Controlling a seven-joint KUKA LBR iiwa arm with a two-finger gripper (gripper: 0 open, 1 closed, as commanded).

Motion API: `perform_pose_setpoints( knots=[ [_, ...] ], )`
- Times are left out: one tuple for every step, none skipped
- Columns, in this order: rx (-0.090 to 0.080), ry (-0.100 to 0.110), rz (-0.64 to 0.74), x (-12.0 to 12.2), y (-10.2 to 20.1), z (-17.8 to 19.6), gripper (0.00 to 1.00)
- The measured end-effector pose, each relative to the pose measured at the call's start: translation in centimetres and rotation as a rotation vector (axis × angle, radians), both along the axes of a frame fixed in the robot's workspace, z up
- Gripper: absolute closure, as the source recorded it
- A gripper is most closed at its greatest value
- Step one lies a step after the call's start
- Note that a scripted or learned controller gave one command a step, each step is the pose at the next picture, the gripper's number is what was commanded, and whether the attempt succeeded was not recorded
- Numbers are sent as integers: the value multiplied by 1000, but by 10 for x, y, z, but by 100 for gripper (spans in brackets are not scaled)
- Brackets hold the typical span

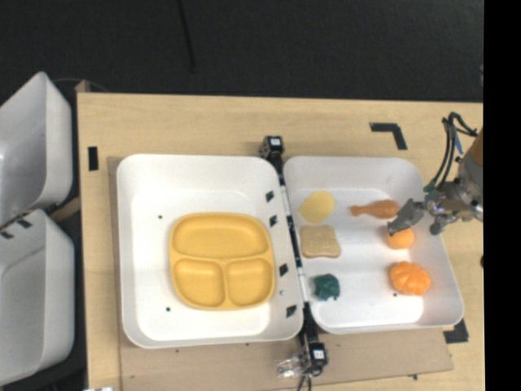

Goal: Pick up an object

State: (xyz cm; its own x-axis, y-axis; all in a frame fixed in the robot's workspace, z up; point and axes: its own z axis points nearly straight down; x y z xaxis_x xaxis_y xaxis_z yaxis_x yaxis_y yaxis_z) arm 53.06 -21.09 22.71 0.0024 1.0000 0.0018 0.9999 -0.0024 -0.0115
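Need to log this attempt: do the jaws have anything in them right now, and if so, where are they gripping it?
It cannot be told. The gripper is low at the right bin, directly over a small orange piece, but no object is visibly between the jaws.

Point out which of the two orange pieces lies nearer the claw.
The smaller orange piece, right under the claw; the pumpkin-shaped one sits farther toward the bin's near edge.

Readable text: none on any surface.
Bins (195,169): plain white, with small black marks too small to read.
Bench (203,120): black corner marks, without letters or numbers.
Divided plate (221,261): plain yellow, unlabelled.
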Motion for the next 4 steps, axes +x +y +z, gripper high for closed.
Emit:
perform_pose_setpoints(
  knots=[
    [-3,-11,4,3,1,7,0],
    [-3,-8,1,-2,-10,-49,0],
    [-2,-8,2,5,-4,-105,0],
    [-3,-10,-2,5,-5,-127,0]
  ],
)
